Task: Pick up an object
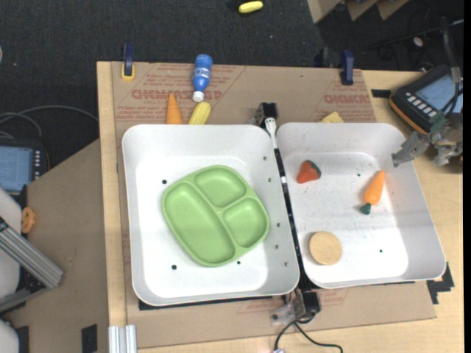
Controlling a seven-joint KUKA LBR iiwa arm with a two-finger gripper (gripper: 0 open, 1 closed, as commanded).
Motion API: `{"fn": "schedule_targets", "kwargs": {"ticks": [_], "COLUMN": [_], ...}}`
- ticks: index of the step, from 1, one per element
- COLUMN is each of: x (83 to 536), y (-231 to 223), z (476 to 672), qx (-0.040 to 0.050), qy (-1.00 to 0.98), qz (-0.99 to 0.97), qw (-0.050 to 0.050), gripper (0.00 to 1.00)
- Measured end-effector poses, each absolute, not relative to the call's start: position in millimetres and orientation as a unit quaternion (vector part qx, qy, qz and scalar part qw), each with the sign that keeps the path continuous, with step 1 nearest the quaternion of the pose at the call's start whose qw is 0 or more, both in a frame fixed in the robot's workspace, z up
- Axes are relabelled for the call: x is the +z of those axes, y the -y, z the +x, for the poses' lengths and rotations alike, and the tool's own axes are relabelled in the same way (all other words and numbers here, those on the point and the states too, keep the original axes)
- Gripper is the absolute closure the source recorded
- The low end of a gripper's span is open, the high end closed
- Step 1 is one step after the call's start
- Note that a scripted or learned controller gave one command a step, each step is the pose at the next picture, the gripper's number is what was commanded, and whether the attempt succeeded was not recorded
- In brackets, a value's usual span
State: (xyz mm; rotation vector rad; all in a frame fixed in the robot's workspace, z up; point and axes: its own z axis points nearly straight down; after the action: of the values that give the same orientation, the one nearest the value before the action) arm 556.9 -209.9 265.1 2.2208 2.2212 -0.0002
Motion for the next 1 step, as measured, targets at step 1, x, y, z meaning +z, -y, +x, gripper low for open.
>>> {"fn": "schedule_targets", "kwargs": {"ticks": [1], "x": [153.3], "y": [223.1], "z": [594.0], "qx": [-0.0019], "qy": [-0.708], "qz": [0.706], "qw": [-0.004], "gripper": [0.00]}}
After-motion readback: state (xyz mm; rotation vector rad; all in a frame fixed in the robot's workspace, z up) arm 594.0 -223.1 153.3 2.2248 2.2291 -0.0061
